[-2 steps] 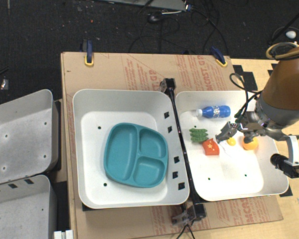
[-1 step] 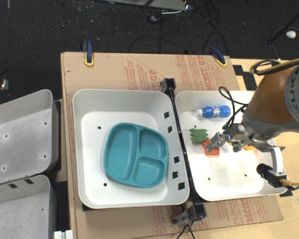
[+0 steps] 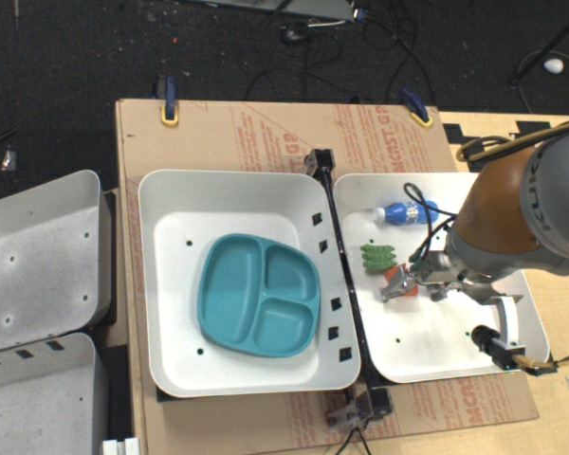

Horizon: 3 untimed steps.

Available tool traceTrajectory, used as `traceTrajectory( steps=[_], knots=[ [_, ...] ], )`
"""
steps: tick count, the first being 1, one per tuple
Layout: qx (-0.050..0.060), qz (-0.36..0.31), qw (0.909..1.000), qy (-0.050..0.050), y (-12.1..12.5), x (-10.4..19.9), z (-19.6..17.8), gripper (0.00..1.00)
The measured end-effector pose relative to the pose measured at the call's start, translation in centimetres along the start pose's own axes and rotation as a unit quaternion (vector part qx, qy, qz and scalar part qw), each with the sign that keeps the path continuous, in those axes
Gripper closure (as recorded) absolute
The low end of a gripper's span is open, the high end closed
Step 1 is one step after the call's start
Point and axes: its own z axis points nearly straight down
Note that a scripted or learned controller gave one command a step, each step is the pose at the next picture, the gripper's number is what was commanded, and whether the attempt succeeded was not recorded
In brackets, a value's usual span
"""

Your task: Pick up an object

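touching the tool point(image 3: 395, 289) tips lies an orange object point(image 3: 401, 280); tool's spread unclear.

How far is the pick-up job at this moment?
Done: the gripper is down in the right bin, at a small orange object. In hand: nothing clearly held. Left: grasp and lift one; the green object and bottle lie nearby.

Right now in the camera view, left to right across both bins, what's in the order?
Teal divided plastic plate → black divider strip between bins → green ridged toy → gripper over a small orange object → grey-and-orange arm.
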Motion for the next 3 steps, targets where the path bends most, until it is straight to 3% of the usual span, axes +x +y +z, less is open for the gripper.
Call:
traceTrajectory(
  steps=[1, 3],
  knots=[
    [-0.002, 0.001, 1.0000, -0.001, 0.1, 0.0, -1.3, 1.00],
    [-0.005, -0.001, 1.0000, -0.001, 0.7, -0.1, -9.8, 1.00]
  ],
)
